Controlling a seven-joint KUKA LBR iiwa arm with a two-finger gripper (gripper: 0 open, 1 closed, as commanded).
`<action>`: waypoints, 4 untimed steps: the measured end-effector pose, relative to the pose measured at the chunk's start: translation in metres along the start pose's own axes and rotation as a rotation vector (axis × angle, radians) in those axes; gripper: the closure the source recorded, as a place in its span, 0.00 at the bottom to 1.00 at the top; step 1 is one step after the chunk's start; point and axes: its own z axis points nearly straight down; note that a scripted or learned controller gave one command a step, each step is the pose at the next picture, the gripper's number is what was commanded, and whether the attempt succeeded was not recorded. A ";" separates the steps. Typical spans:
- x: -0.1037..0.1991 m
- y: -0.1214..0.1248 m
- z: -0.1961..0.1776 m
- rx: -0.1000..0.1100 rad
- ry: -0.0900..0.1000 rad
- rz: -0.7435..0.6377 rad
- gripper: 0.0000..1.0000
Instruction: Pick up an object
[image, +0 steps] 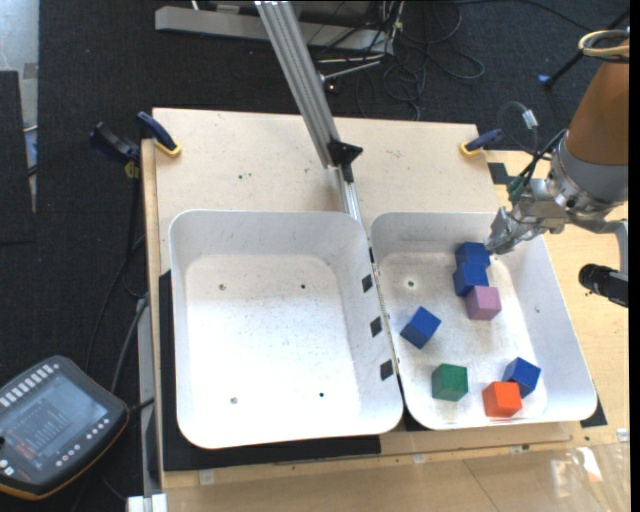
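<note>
- My tool (497, 243) hangs over the far part of the right shallow white plastic bin (560, 330), at the end of my grey arm with the orange band (600, 120); if it is open or closed, I cannot tell from here.
- Just under its tip sits a dark blue cube (472, 268), and a small lilac cube (484, 301) touches the near side of that one.
- Further toward the near rim lie a second blue cube (421, 326), a green cube (450, 381), an orange-red cube (502, 398) and a third blue cube (522, 374) just beside the orange-red one.
- The left shallow white plastic bin (200, 330) stands beside it on the pale wooden counter (250, 150).
- I judge this the approach step: nothing is lifted yet.
- The next move calls for a straight descent onto the dark blue cube, without pushing the lilac neighbour.
</note>
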 end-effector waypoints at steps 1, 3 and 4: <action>0.054 0.002 0.017 0.002 0.001 -0.001 1.00; 0.167 -0.002 0.014 0.001 0.001 -0.002 1.00; 0.229 0.003 0.020 0.001 0.001 -0.003 1.00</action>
